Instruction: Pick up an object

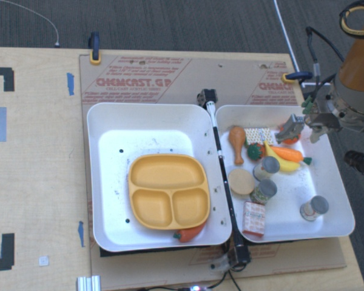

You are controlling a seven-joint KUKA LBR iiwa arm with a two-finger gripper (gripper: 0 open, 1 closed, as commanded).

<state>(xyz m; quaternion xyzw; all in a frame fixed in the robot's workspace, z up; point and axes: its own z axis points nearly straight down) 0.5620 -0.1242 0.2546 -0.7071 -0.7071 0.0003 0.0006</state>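
My gripper (304,128) hangs over the far right corner of the right bin (337,223), its two grey fingers spread open with nothing between them. Just below and left of it lie an orange carrot (287,154) and a yellow banana (280,163). Further left are a brown drumstick (236,142), a checkered piece (258,136) and a green broccoli (253,152). Three small cans (270,167) (264,191) (313,208), a tan round disc (241,181) and a red packet (253,218) fill the nearer part.
The left bin (103,162) holds a yellow divided plate (168,190), with a red-orange item (189,235) poking out under its near edge. A black divider clamp (207,97) sits between the bins. Cables trail behind the arm at the right.
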